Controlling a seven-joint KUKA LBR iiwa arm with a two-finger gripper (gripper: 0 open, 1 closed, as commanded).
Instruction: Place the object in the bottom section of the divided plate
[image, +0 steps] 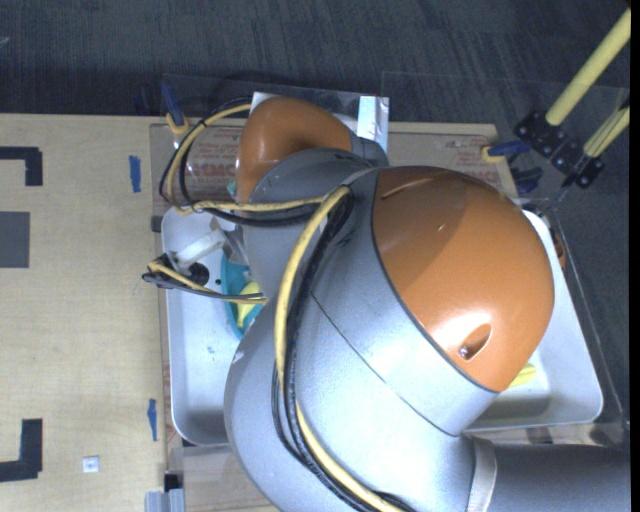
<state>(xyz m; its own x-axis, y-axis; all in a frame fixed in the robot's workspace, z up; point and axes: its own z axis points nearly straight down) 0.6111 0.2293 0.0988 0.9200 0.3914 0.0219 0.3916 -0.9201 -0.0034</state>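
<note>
Hidden under the arm (420, 330), the jaws could not be told apart from together. Just beside the wrist a teal-and-yellow object (238, 300), probably the task's thing, lay in the left bin (195, 400), toward the tabletop (80, 300)'s far edge. A grasp closing off-centre could miss it or shove it against the bin wall.

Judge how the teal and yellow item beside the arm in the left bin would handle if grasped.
The teal and yellow item shows an uneven, crumpled-looking edge, so it is probably soft and floppy rather than stiff. It seems to lie low on the left bin floor, so rolling looks unlikely. The arm hides most of it, so weight is unclear.
</note>
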